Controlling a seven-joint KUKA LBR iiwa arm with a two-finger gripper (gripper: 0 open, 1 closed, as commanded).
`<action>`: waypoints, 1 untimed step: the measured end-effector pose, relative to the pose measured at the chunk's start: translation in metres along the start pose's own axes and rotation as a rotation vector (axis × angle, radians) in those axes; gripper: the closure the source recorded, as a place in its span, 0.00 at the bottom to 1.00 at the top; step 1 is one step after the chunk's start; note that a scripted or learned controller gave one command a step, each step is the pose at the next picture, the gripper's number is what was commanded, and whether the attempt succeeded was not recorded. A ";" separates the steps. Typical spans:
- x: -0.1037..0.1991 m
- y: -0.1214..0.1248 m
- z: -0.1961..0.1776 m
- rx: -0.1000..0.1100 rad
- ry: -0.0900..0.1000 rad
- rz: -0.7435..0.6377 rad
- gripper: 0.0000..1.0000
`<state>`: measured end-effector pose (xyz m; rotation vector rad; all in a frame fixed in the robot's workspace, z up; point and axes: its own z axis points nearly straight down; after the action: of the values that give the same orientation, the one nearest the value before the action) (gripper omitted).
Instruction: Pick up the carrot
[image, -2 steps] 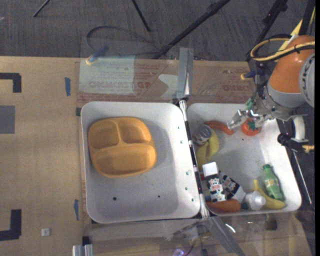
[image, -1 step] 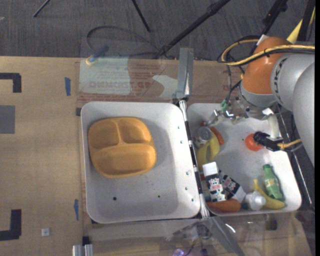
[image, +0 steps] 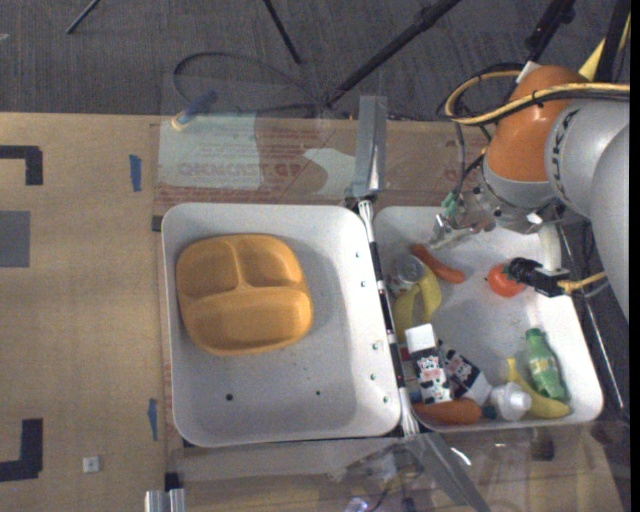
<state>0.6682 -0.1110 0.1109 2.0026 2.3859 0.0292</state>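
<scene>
The gripper (image: 462, 222) is poised over the right bin (image: 590, 385), just beyond the carrot (image: 440, 264); nothing is held. Whether it is open cannot be told. A short descent onto the carrot is called for next.

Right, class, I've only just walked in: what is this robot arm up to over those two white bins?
The arm's gripper hangs over the far end of the right bin, close above a carrot lying among toy food: a banana, a green bottle, a milk carton. Nothing is seen between its fingers, so the carrot is not yet picked up. The left bin holds a yellow divided plate.
</scene>
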 end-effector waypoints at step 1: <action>0.064 -0.028 -0.076 0.030 0.005 0.238 1.00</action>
<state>0.6267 -0.0529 0.1851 2.2907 2.1485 0.0024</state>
